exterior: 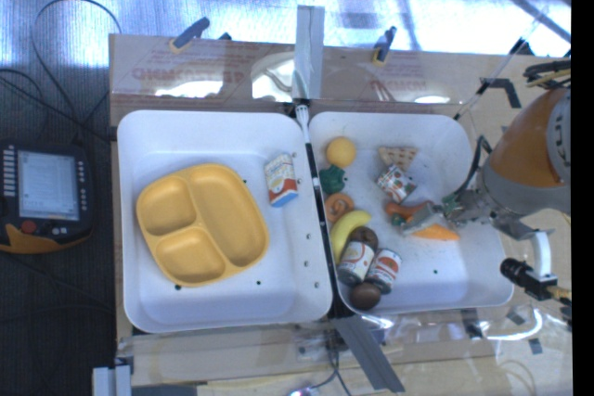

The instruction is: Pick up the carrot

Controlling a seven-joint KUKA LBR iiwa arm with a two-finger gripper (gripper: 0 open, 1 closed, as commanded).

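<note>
A: The arm reaches in from the right, orange band showing, with the gripper (444, 211) low in the right bin (483, 287), just beside the carrot (401, 210).

B: Has it got the carrot?

A: Can't call it. The pincer is a small grey blur, and whether it is open or closed I cannot tell. The carrot lies flat on the bin floor, near the middle, leafy end towards the banana (345, 227). Nothing shows it lifted.

B: What's the orange wedge by the tool?

A: A separate orange slice (436, 234), just below the gripper. Easy to mistake for the target, I'd say, being the same colour.

B: Crowded in there?

A: Along the divider, yes: a lemon (341, 151), the banana and two small cans (369, 263) bunch up there, which leaves the carrot fairly open on the arm's side. A little carton (396, 185) sits just above it.

B: And the left bin (139, 292)?

A: A yellow divided plate (200, 223) and a small milk carton (280, 179), well apart from the action.
</note>
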